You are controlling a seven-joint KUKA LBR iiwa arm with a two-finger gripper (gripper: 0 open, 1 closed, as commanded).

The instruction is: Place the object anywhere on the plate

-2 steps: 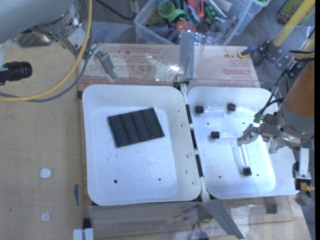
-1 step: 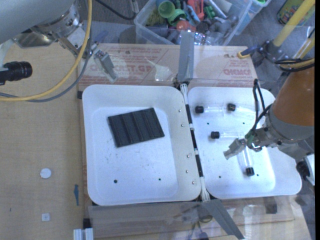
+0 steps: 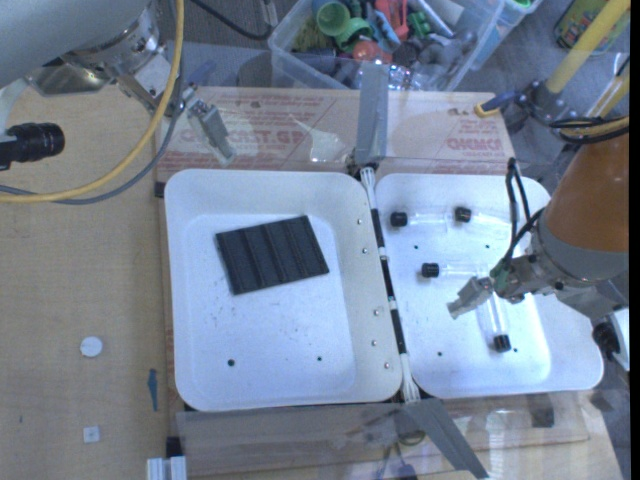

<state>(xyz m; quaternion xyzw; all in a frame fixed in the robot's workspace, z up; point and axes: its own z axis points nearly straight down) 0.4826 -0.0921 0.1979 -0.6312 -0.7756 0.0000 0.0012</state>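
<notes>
A dark ridged rectangular plate (image 3: pixel 272 254) lies flat in the left bin (image 3: pixel 200 368), toward its upper middle. In the right bin (image 3: pixel 570 368) lie several clear tubes with black caps: two caps near the top (image 3: pixel 398 219) (image 3: pixel 462 213), one in the middle (image 3: pixel 430 269), and one lower right (image 3: pixel 502 344). My gripper (image 3: pixel 468 300) hangs low over the right bin, just left of the lower right tube (image 3: pixel 493 320) and below the middle one. I see nothing held in it.
A grey divider (image 3: pixel 385 278) runs between the two bins. A clear box of colourful toys (image 3: pixel 400 18) stands behind the bench. A yellow cable (image 3: pixel 150 138) loops at the upper left, outside the bins.
</notes>
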